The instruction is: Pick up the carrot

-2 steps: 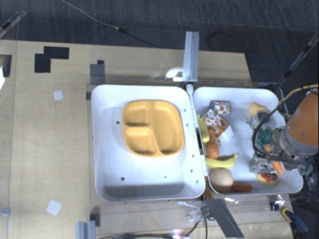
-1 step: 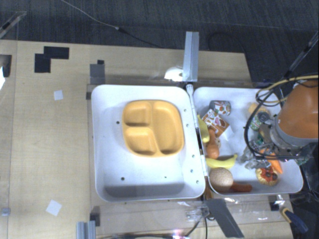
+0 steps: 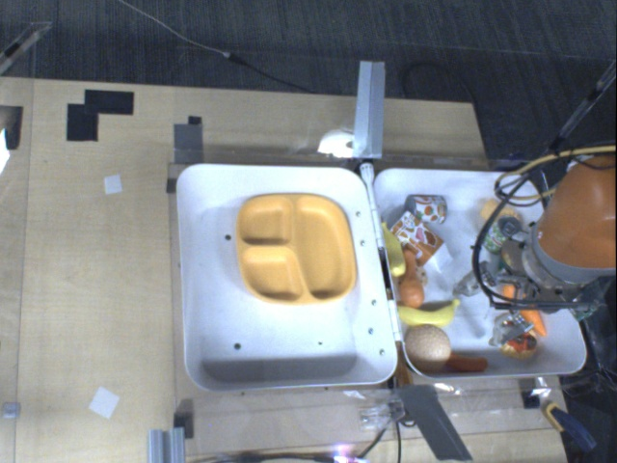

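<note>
An orange carrot [image 3: 533, 324] lies in the front right corner of the right bin [image 3: 569, 360], largely hidden under the gripper [image 3: 513, 334]. The gripper hangs low directly over it, below the arm's orange band [image 3: 581, 222]. Cables and the wrist cover the contact, so I cannot tell whether the carrot is gripped. A second orange, carrot-coloured item [image 3: 413, 276] rests near the right bin's left wall.
The left bin [image 3: 207, 345] holds a yellow divided plate [image 3: 294, 247]. In the right bin are a banana [image 3: 429, 310], a brown round item [image 3: 427, 344], a red sausage [image 3: 469, 362] and a patterned packet [image 3: 422, 222]. Black and yellow cables loop at the arm's left.
</note>
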Motion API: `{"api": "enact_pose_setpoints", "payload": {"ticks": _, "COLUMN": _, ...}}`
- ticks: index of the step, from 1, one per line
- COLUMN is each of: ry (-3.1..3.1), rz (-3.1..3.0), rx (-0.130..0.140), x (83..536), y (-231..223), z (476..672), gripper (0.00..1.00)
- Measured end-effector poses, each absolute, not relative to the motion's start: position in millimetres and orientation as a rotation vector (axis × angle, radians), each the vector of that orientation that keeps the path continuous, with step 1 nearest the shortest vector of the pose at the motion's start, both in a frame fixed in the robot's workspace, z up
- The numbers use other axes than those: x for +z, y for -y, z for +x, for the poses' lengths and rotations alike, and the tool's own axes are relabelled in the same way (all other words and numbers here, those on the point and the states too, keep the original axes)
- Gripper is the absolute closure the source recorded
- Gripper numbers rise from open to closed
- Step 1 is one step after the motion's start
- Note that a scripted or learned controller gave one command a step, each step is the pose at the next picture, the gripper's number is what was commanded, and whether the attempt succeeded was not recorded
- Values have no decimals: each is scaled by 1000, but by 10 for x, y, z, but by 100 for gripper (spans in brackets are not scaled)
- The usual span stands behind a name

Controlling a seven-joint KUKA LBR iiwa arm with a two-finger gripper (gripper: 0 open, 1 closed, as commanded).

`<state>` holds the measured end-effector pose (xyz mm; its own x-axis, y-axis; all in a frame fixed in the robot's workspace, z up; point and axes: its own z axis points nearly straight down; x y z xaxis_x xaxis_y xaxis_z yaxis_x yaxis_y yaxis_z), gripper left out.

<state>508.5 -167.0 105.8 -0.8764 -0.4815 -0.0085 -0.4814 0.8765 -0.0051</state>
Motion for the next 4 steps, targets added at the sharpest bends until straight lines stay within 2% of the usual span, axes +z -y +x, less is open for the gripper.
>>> {"api": "enact_pose_setpoints", "payload": {"ticks": 1, "ry": -3027, "rz": -803, "rx": -7, "x": 889, "y": 1611, "z": 5444, "gripper": 0}}
{"api": "enact_pose_setpoints", "payload": {"ticks": 2, "ry": -3002, "rz": -880, "rx": -9, "x": 892, "y": 1820, "z": 5170, "gripper": 0}}
{"api": "enact_pose_setpoints", "payload": {"ticks": 3, "ry": -2992, "rz": -878, "rx": -18, "x": 1030, "y": 1813, "z": 5213, "gripper": 100}}
{"api": "enact_pose_setpoints", "payload": {"ticks": 4, "ry": -3053, "rz": -688, "rx": -5, "x": 1567, "y": 1524, "z": 5148, "gripper": 100}}
